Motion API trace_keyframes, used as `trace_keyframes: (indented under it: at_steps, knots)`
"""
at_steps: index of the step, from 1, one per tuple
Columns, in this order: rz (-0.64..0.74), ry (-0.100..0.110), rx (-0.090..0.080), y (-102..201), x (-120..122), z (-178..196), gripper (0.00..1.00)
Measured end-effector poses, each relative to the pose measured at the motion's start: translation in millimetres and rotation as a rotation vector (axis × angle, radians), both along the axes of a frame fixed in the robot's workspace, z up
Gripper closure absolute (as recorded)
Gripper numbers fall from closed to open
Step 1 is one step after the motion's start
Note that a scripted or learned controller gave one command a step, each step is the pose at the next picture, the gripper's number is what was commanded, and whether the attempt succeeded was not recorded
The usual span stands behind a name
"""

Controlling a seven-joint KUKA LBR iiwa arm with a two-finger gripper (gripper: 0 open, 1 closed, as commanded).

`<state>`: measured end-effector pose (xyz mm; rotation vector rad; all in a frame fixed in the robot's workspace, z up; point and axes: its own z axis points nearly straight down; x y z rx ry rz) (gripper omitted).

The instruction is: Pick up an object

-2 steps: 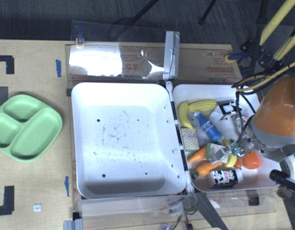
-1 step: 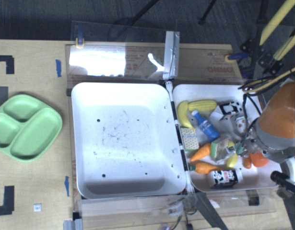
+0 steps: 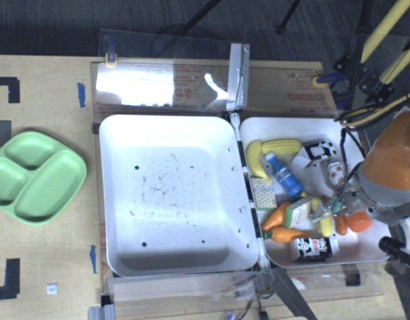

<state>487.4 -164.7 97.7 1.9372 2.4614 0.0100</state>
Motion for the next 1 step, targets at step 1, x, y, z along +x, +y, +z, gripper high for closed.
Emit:
trace_keyframes:
  at_steps: [1]
  knots:
    - [0.023, 0.009, 0.0, 34.7, 91.5, 109.5, 1.0]
